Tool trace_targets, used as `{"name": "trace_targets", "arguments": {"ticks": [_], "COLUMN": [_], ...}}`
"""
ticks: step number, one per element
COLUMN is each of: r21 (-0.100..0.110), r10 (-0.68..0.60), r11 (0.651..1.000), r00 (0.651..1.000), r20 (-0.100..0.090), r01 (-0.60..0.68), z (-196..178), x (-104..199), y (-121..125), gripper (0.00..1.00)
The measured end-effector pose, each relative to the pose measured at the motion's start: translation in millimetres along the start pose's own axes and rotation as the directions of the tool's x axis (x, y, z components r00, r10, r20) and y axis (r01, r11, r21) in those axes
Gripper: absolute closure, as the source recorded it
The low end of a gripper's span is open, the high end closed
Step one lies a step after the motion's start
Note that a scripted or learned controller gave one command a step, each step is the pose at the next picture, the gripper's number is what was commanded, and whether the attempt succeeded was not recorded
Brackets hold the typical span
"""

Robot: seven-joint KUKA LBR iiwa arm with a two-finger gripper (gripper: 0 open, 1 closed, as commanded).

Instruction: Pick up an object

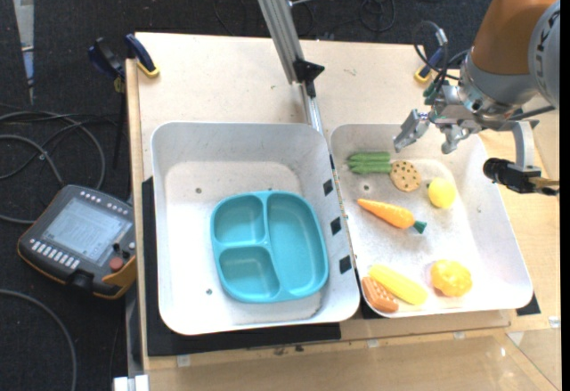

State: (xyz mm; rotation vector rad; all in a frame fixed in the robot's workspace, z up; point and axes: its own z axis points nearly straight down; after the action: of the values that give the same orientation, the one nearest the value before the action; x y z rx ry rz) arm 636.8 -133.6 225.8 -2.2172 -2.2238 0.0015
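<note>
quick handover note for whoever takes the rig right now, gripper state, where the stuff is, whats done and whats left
Gripper: open, holding nothing, above the right bin's far rim.
Right bin holds: green beans, cookie, lemon, carrot, banana, yellow fruit, orange-red piece.
Left bin holds a teal divided tray.
Done: nothing picked yet.
Left: descend, grasp one item, lift. Beans and cookie sit nearest the gripper.
</note>
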Motion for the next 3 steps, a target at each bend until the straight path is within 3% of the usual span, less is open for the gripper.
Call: {"name": "trace_targets", "arguments": {"ticks": [1,3], "r21": [0.000,0.005], "r10": [0.000,0.004], "r11": [1.000,1.000], "r00": [1.000,1.000], "r20": [0.000,0.000], "r01": [0.000,-0.004], "z": [0.0,118.2], "x": [0.1,-6.7], "y": [0.0,-17.3], "gripper": [0.00,0.00]}}
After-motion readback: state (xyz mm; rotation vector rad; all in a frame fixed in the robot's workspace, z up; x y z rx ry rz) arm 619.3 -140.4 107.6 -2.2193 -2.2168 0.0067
